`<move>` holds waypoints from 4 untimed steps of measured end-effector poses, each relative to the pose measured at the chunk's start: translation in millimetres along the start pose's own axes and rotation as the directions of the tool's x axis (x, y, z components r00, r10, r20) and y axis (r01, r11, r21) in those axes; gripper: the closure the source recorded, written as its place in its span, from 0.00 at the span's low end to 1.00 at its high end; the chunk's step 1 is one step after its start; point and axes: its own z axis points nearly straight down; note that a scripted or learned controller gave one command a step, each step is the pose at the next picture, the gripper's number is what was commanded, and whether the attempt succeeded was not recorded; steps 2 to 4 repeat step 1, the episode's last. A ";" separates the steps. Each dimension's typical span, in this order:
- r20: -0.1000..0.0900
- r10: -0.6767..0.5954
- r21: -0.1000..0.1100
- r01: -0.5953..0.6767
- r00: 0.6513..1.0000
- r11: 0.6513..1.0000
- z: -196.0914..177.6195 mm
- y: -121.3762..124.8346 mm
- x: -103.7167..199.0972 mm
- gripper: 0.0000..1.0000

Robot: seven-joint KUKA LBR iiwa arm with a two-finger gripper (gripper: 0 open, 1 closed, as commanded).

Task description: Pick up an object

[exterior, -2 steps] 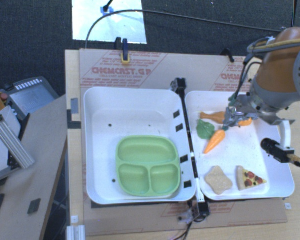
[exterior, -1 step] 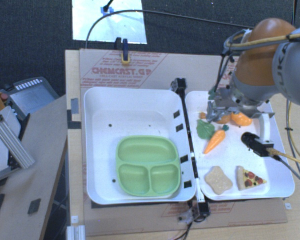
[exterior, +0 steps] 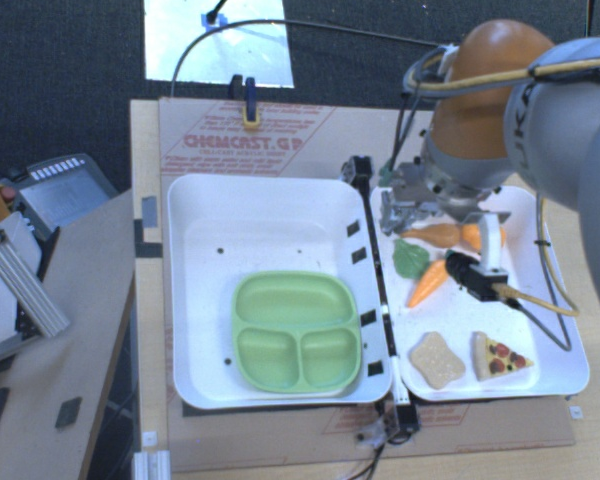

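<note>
- Nearest the bench's front edge, in the right bin (exterior: 456, 318), the toast slice (exterior: 437, 359) and the pizza slice (exterior: 499, 356) lie flat, side by side but apart. They're thin, and I judge them hard to get under, so I'd pass on those.
- Over in the left bin (exterior: 260, 228), the green divided plate (exterior: 295, 328) sits alone. It's wide and shallow, well away from my tool, and not my pick.
- A little further back, the carrot (exterior: 429, 282) lies at a slant with its thick end up by the green leafy piece (exterior: 410, 258). The two look to be touching or very nearly so.
- Behind them is an orange roll-shaped piece (exterior: 438, 235), partly tucked under my wrist hardware.
- My gripper (exterior: 398, 216) hangs just beyond the leafy piece, close to the wall between the bins. I can't tell from this angle whether it's open or closed, and I see nothing gripped in it.
- My call is the carrot, because it's narrow and has clear floor on its near side. I'd square up across its width, come straight down near the middle, and stay off the leafy piece so I don't drag both.
- The risk is that wall beside me. If I drift left, I clip it.
- Farthest back, my grey arm (exterior: 565, 128) and its orange band (exterior: 495, 53) loom over the bin's rear corner.
</note>
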 end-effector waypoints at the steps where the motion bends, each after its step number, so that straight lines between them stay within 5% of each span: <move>1: 0.001 0.001 0.001 -0.001 1.000 1.000 13.9 5.1 52.8 1.00; 4: 0.001 0.001 0.001 -0.001 1.000 1.000 13.9 5.1 52.8 1.00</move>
